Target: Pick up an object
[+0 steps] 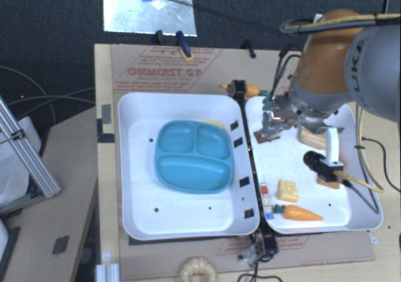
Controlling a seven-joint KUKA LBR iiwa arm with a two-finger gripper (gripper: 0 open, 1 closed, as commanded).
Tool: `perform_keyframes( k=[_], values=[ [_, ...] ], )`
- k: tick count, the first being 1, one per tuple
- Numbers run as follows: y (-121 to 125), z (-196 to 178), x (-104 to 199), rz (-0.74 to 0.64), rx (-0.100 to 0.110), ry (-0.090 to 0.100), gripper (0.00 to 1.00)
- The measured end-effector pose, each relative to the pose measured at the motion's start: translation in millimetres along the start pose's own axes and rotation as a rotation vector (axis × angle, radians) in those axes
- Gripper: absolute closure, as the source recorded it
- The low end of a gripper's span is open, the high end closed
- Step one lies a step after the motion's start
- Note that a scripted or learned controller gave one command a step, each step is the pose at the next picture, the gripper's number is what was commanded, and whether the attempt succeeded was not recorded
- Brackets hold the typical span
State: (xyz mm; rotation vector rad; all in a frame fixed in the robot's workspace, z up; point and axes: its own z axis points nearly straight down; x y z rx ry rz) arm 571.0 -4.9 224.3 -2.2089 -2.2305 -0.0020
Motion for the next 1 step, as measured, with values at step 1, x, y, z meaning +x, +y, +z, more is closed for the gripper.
perform_keyframes(
  k=[1],
  values=[
    [-31.2,9.1,29.0,0.003,0.002,-0.001,1.0]
  ],
)
